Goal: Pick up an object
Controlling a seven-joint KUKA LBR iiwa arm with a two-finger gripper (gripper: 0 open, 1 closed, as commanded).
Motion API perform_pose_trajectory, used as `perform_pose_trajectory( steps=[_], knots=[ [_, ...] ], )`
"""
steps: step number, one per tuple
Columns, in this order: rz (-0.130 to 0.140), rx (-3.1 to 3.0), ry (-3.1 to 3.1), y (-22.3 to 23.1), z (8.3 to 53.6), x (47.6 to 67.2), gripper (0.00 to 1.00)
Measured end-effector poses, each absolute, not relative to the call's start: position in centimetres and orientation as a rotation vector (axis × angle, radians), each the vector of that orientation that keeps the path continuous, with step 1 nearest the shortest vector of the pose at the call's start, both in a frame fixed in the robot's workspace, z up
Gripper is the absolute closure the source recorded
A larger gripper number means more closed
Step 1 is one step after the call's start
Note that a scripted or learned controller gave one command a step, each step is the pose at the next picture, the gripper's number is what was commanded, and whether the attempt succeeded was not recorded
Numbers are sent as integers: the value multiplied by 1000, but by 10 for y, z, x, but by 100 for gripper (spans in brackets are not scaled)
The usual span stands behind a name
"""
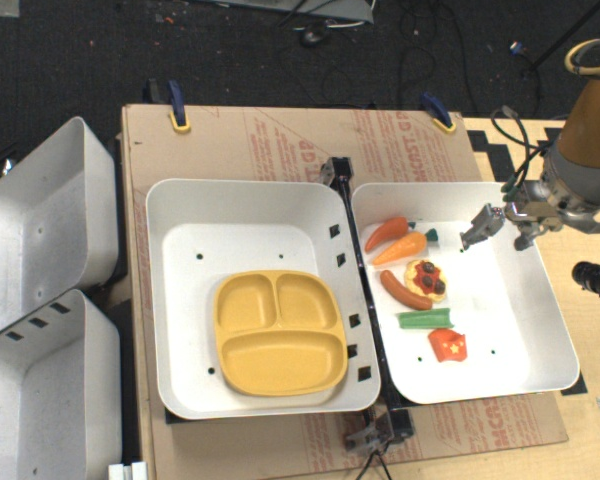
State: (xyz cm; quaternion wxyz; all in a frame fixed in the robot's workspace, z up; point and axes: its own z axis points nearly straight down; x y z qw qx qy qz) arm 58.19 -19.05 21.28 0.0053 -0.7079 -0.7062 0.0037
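Claw [500, 226]: dark metal, two fingers spread apart with nothing between them; it hangs over the upper right part of the right bin [540, 308], the wrist behind it partly cut off by the frame edge.

Right bin: shallow, white, smooth, rounded corners. Contents, all left of or below-left of the claw:
- Chilli [387, 232]: glossy red-orange, curved, left of the claw.
- Carrot [401, 249]: orange, tapered, green stub end, touching the chilli.
- Pizza [427, 277]: small round toy, yellow with dark red toppings; the details are too small to be sure of.
- Sausage [401, 289]: brown-red, smooth, just beside the pizza.
- Bean [424, 319]: flat green strip, farther down.
- Red piece [448, 345]: chunky, irregular; farthest from the claw.

Left bin [170, 268]: same make, well left of the claw, holding a plate [280, 333]: yellow plastic, three compartments.
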Motion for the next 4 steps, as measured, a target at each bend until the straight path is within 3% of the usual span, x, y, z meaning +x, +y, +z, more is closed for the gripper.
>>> perform_pose_trajectory(
  steps=[1, 3, 4],
  knots=[
    [1, -2221, -2222, -190, 220, 585, 0],
    [-3, -2227, -2220, -196, 96, 582, 0],
    [-6, -2227, -2226, -197, 96, 584, 0]
  ],
)
